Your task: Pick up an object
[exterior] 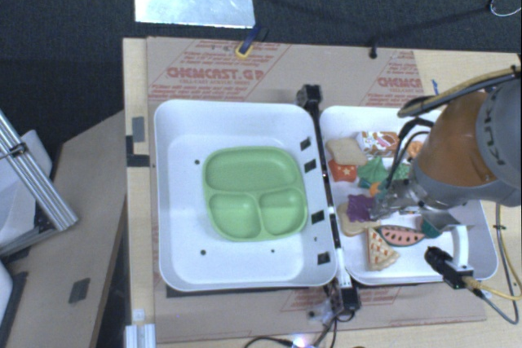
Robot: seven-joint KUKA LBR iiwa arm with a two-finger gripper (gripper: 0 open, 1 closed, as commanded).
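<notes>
Two white bins look like smooth, slightly glossy moulded plastic; the left bin, well away from the gripper, holds a pale green divided tray with a matt plastic finish. Small toy food pieces such as a pizza slice and a watermelon slice, just beside the gripper, appear to be smooth plastic. The bench beneath looks like matt brown cardboard printed in red, and the arm's orange band has a soft sheen.

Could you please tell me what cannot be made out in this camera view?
- Tool: too small and blurred to tell its state.
- Right bin: the arm covers its far right part.
- Toys under the arm: partly hidden; the purple toy is blurred.
</notes>
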